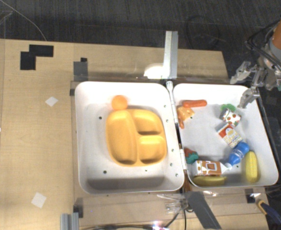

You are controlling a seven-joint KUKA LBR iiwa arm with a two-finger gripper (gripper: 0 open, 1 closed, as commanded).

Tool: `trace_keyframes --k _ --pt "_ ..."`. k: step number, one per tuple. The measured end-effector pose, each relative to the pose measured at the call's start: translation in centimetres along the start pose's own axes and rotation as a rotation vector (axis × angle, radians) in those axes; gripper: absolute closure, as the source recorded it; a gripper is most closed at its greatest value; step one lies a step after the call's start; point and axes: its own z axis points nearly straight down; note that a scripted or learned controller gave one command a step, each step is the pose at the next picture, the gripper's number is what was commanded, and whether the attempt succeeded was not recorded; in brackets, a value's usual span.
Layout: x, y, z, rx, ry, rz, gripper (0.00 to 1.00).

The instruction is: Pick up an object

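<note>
Currently the jaws hang over the right bin's upper right corner; cannot tell whether spread or closed, nothing visible between them. Nearest below-left: green-topped toy, then small carton, blue bottle lying diagonally. Corn cob lies near the right wall, long axis roughly top-to-bottom. Left bin holds yellow tray.

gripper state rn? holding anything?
Gripper: above the far right corner of the right bin, nothing seen between its fingers; open or closed cannot be told.
</note>
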Motion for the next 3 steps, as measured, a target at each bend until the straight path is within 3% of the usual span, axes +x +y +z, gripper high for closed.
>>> trace_keyframes --k 1,2,3 --pt "0.2 -0.8 13.2 -0.001 0.008 0.154 0.00" --pt "0.1 -0.8 13.0 0.000 0.006 0.153 0.00" --pt "2.8 10.5 12.9 -0.003 0.003 0.433 0.00"
